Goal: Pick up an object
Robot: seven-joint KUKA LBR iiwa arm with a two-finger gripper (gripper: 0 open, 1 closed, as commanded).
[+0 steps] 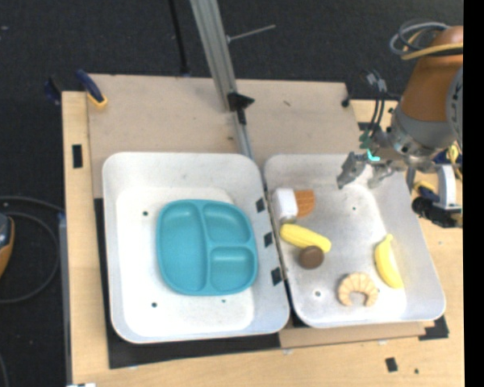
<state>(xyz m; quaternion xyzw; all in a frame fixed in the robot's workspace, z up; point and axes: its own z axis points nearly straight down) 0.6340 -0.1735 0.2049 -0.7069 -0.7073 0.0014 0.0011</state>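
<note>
The approach step is judged to be in hand: the hand [361, 170], apparently spread and holding nothing, is seen over the right bin [339, 309] far edge, well apart from the nearest banana [387, 262], toward which a descent is called for.

The light falls evenly from overhead, bright enough, with no hard beam anywhere. The two white bins [185, 168] catch most of it and look slightly washed out, their surfaces pale and low in detail. Shadows are soft and short: a thin dark rim under the teal plate [207, 246], small smudges beneath the bananas [306, 236]. The wooden table [169, 111] reads warm and flat. The floor beyond it sinks to near black. The whole picture is a little soft and grainy, and the hand [363, 168] looks blurred at its edges.
</note>
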